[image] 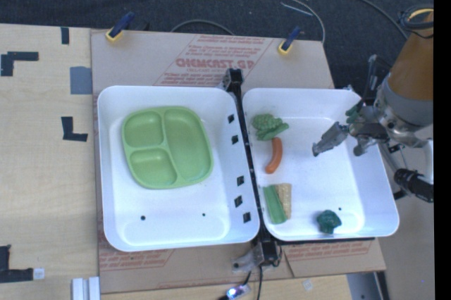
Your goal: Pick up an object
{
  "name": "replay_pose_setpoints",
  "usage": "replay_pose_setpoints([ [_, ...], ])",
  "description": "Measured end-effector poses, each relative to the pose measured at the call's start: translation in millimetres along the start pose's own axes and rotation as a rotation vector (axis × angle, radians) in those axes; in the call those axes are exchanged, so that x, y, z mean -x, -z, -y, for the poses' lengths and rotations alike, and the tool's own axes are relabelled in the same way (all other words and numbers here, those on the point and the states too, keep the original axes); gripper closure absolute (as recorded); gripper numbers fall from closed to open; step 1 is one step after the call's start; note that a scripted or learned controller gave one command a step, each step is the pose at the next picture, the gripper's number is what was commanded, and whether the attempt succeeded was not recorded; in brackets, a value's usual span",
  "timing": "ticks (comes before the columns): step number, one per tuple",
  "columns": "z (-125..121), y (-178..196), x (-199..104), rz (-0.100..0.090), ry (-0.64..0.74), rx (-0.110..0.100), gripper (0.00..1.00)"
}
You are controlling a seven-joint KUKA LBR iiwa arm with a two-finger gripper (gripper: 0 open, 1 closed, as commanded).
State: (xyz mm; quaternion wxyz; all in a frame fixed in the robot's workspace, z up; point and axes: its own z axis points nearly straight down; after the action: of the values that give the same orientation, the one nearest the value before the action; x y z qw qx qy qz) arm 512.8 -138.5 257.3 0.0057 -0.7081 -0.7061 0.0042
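- Camera view, from above and at a slant: a worktop (pixel 42 172) carrying two shallow white bins side by side on a cardboard sheet (pixel 211 59).
- Left bin (pixel 113 221): holds one pale green divided plate (pixel 167 147) with three compartments, lying flat in the upper half.
- Right bin (pixel 366 200): holds the candidate items for picking, all lying apart from one another.
- Item, leafy green vegetable (pixel 268 126): near the bin's upper left corner, ruffled outline, mid green.
- Item, orange sausage (pixel 273 155): just below the leafy piece, slim, slightly curved, lying roughly upright in the frame.
- Item, green stalk with a tan block (pixel 277 202): close to the divider, the two parts touching side by side.
- Item, dark green broccoli floret (pixel 328 221): near the bin's lower edge, small and knobbly.
- End effector (pixel 340 139): over the right part of the right bin, fingers spread apart with nothing between them; whether it touches the bin floor I cannot tell.
- Arm (pixel 416 80): grey with an orange band, reaching in from the right.
- Step in hand, as judged: approach; no item is grasped yet.
- Next move, as judged: shift left toward the sausage, the nearest item, line the fingers across its narrow width, lower, then close.
- Handling note, as judged: the sausage looks smooth and rounded and may roll or slip if pinched off centre.
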Motion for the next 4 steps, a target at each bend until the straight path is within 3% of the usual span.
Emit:
replay_pose_setpoints([
  [1,-2,6,0,0.002,0.004,0.013,0.00],
  [4,6,-165,-10,0.000,0.003,0.005,0.00],
])
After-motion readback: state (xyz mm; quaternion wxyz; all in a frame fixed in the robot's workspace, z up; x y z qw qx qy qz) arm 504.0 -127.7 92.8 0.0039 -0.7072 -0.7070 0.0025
